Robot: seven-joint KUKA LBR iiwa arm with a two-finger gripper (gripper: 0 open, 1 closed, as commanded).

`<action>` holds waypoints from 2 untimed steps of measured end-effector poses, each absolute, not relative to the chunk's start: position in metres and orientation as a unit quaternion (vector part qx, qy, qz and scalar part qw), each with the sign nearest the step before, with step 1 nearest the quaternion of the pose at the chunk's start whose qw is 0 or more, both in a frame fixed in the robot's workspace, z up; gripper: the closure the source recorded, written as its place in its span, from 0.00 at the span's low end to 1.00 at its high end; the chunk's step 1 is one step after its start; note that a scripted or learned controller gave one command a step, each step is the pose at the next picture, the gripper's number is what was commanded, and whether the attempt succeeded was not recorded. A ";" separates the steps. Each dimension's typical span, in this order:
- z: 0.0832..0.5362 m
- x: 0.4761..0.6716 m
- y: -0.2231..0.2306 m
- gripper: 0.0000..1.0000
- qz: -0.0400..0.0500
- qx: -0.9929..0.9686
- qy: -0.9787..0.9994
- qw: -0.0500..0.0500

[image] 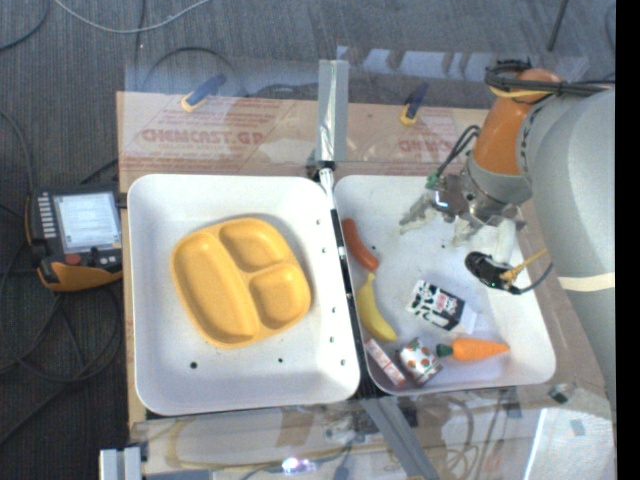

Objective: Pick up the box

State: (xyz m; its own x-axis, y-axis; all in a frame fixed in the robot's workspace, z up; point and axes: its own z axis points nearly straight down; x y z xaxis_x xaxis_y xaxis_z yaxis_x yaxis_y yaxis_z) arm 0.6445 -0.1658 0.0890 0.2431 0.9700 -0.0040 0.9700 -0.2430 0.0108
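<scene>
— Where's my two-finger gripper (pixel 440 215)?
— At one o'clock in the shallow white right bin (pixel 540 363); fingers spread, pinching nothing; I'd call this the approach.
— And the small black-and-white printed box (pixel 437 304)?
— Six o'clock of the gripper, lying flat, apart from it; next I'd travel over it, descend, straddle its narrow sides.

Dark grey carpet (pixel 60 78) surrounds the surface (pixel 250 133), a pale wooden board with red lettering. Thin cables (pixel 100 18) loop across the floor beyond its far edge. A handheld control pad (pixel 75 228) lies off its left edge.
</scene>
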 end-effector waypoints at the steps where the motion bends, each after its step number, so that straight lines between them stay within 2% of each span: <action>1: 0.101 0.668 -0.118 0.00 -0.003 0.821 0.570 -0.001; 2: 0.090 0.618 -0.143 0.00 0.003 0.811 0.585 0.004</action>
State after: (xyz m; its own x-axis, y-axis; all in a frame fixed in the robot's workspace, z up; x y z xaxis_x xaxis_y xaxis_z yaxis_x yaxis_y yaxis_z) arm 0.6185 -0.1434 0.0898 0.3158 0.9488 0.0002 0.9488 -0.3158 0.0105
